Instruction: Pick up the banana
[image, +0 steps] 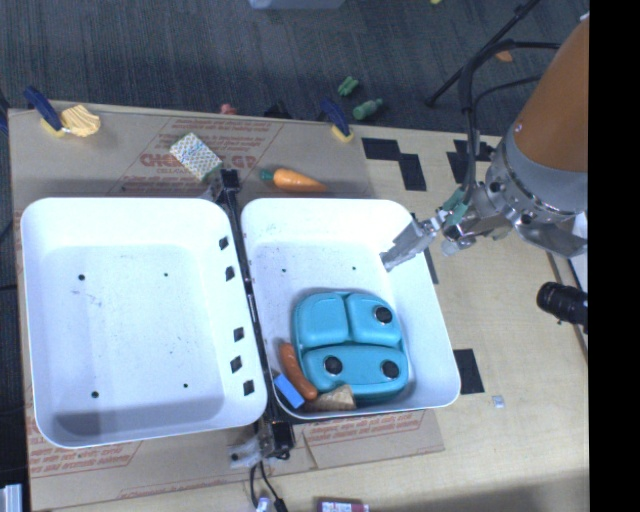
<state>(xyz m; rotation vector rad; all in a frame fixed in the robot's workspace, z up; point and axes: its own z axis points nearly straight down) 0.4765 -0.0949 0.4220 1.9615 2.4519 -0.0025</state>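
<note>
— Where is your gripper (400, 250)?
— Over the far right rim of the right bin (330, 203). You cannot tell whether it is open or closed; nothing shows in it.
— And the banana?
— You cannot tell. A yellow lump (82, 123) lies far left, outside the bins, beside a blue clamp (42, 105). Near the gripper, a blue tray (350, 345), an orange stick (297, 372) and a tan wedge (336, 398) crowd the bin.

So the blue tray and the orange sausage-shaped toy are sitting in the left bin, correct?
Not quite: the camera view shows the blue tray and the orange sausage-shaped toy in the right bin, not the left bin.
</note>
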